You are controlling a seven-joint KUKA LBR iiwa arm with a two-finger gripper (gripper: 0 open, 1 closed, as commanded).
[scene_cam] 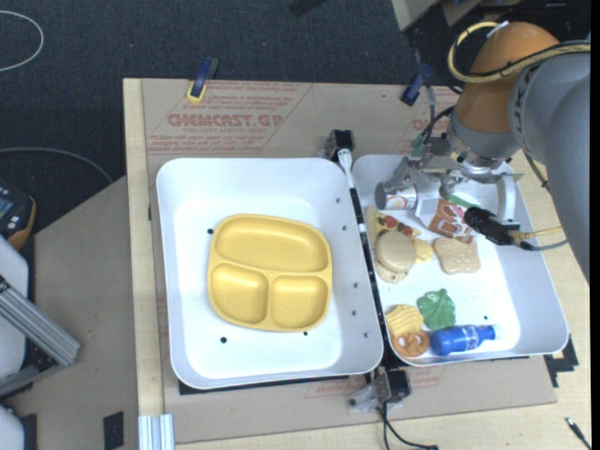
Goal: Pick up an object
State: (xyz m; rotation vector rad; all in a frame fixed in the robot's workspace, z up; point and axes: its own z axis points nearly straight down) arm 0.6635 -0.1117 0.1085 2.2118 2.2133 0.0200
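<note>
The right bin (525, 289) holds several small items. My gripper (441, 202) hangs low over its far end, right above a red and white packet (447, 218). Whether it touches the packet is unclear. Just in front lie a tan toast-shaped piece (457, 256) and a beige round piece (395, 254). Near the front edge are a green leafy piece (436, 306), a yellow corn-like piece (405, 320) and a blue bottle (461, 338) lying on its side.
The left bin (178, 251) holds a yellow three-compartment plate (270, 272). A raised divider (359, 242) separates the two bins. The grey arm with its orange band (497, 73) comes in over the right bin's far right corner.
</note>
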